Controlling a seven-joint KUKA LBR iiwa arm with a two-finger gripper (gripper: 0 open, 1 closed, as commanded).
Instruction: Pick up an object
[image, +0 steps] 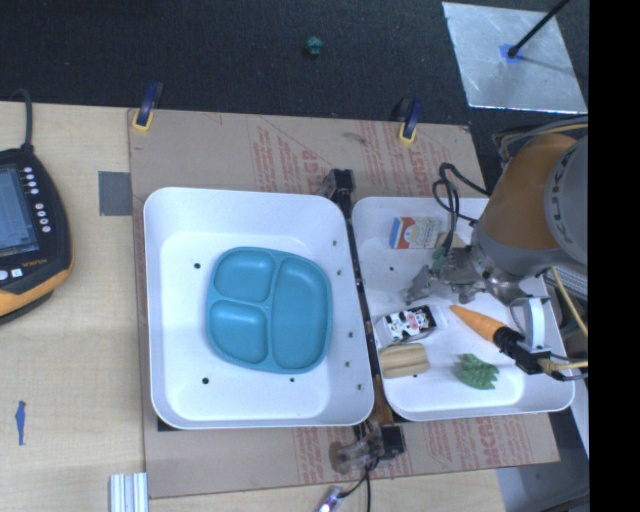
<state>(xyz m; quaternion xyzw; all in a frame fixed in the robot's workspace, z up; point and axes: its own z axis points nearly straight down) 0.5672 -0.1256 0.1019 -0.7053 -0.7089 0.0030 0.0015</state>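
Note:
My gripper (428, 280) hangs low over the middle of the right bin (450, 405), with the arm coming in from the right. Just below it lies a small black-and-white patterned item (408, 322). A small red, white and blue carton (415, 232) lies at the bin's far end, above the gripper. An orange carrot (478, 321) lies to the gripper's lower right. A wooden block (403, 360) and a green leafy toy (477, 371) rest near the bin's front. Nothing shows held in the gripper.
The left bin (170, 400) holds a blue divided plate (268, 309). A black clamp (342, 183) sits where the two bins meet at the back. A teach pendant (25, 230) lies at the bench's far left.

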